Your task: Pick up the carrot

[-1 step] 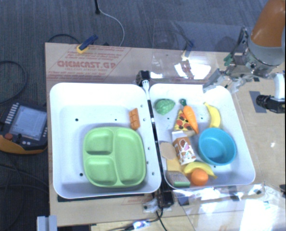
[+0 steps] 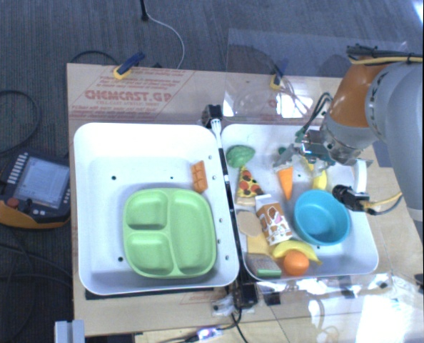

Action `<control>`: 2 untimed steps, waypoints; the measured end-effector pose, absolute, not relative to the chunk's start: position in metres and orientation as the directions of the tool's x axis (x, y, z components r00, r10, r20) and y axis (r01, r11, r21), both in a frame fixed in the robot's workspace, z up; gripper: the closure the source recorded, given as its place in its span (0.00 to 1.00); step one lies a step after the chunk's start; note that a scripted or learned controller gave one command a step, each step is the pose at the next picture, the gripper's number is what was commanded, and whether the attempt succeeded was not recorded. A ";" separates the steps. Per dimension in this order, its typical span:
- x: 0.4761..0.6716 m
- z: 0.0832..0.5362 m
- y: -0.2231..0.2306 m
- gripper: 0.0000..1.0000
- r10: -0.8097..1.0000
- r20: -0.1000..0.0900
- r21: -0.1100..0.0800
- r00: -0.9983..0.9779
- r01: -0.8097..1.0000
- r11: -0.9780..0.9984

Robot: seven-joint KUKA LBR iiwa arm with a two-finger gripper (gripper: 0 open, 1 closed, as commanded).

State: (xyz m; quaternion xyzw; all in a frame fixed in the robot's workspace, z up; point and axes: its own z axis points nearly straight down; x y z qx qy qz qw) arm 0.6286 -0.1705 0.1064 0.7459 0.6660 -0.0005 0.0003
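Carrot point(image 2: 286, 182) looked like light, stiff, slick plastic, lying in the right bin point(image 2: 365, 245); I'd pinch its thick middle. Couldn't tell the hand's point(image 2: 303, 153) state.

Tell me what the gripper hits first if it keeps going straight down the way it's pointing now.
Most likely the carrot: the gripper hangs just above its wide end in the right bin, pointing down and slightly left. Depth is hard to read from this slanted view, so it might land on the bin floor beside the carrot.
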 end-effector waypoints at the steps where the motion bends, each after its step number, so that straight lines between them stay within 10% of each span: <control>1: 0.608 0.090 -0.161 0.00 0.963 -0.002 0.019 0.271 0.962 -0.271; 2: 0.608 0.100 -0.163 1.00 0.962 -0.004 0.018 0.271 0.962 -0.271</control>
